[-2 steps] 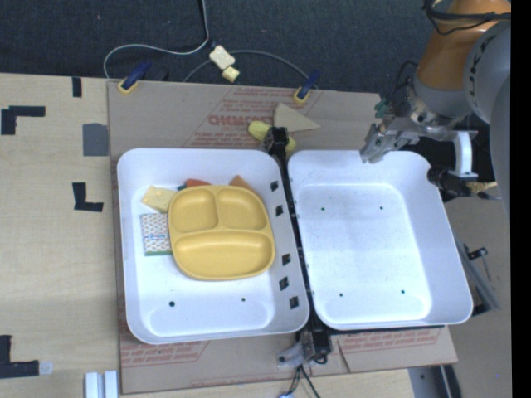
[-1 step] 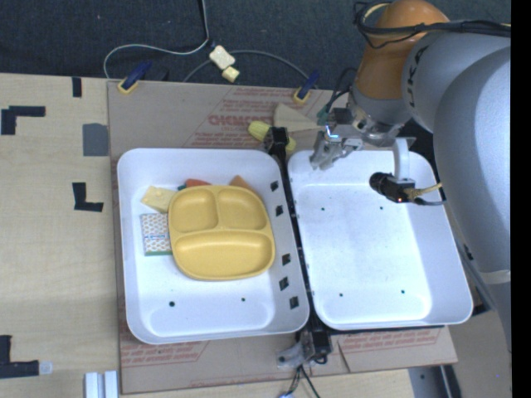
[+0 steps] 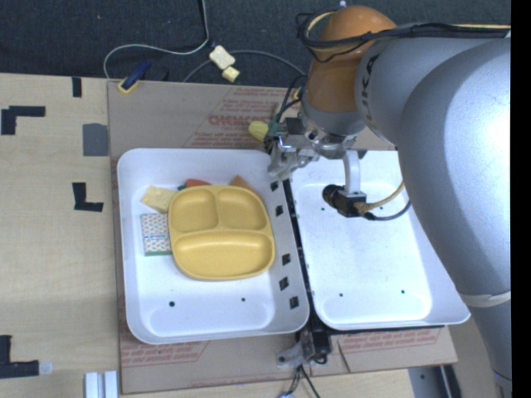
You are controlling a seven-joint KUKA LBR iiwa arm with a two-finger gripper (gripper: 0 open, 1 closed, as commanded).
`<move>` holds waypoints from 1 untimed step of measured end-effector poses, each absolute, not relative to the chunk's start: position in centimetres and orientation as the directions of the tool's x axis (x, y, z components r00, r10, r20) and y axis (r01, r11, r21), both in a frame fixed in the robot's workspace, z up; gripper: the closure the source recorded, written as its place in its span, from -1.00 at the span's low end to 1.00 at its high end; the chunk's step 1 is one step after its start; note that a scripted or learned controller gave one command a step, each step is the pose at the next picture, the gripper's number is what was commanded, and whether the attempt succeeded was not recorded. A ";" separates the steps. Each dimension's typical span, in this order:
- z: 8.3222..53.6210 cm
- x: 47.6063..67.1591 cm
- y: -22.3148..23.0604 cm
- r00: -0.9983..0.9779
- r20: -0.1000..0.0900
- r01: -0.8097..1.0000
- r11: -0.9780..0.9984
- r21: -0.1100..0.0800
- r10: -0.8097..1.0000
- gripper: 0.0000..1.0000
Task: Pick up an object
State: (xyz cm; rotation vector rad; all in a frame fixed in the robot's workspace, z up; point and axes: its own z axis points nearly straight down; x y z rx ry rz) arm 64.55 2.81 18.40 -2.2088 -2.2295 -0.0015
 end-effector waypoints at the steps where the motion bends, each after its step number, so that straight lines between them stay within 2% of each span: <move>1: 13.9 64.1 13.6 -0.012 0.003 1.000 0.012 -0.006 1.000 1.00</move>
